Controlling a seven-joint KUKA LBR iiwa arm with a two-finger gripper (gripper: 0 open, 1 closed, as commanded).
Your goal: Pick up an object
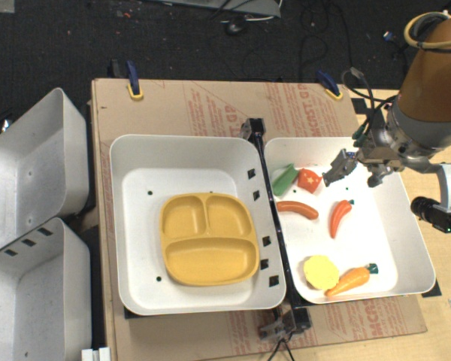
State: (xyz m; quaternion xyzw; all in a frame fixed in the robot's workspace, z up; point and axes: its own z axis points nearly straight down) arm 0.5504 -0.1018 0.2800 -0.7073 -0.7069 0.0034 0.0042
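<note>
Faint red printed lettering is showing on the flat brown cardboard sheet (210, 100) lying under the two white bins. Along its far edge the letters are running upside down and seem to include "3D", though the rest is too faint to make out. Near the front right edge more red print is appearing, also not legible.

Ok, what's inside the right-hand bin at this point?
The right bin holds a green pepper, a red tomato-like piece, a sausage, a red chilli, a yellow round piece and a carrot. The gripper covers part of the far corner.
</note>
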